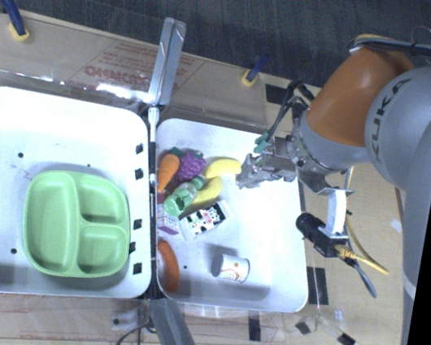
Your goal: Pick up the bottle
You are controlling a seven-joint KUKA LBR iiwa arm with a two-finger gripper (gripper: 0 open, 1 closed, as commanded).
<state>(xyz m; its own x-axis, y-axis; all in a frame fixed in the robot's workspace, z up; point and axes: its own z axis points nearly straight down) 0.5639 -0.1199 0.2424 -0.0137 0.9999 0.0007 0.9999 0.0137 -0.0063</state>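
A: Largest first?
B: Grey arm (393,100) entering from 3 o'clock. Right bin (282,262), then green tray (79,222) in left bin (8,131).

A: Gripper? Bottle?
B: Gripper (250,174) at right bin's 12 o'clock, opening impossible to tell. Green bottle (180,200) lying at 9 o'clock, touching banana (216,178), carrot (167,171).

Arm lettering: we read "KUKA" in dark letters running up the grey arm (412,111), beside the orange band; the first letters are partly cut off by the curve of the casing.
Cardboard print: we see red printing on the cardboard sheet (119,64) behind the left bin, upside down from here and too faint for us to read.
Small card: we see black marks on a white card (206,218) in the right bin, too small to read.
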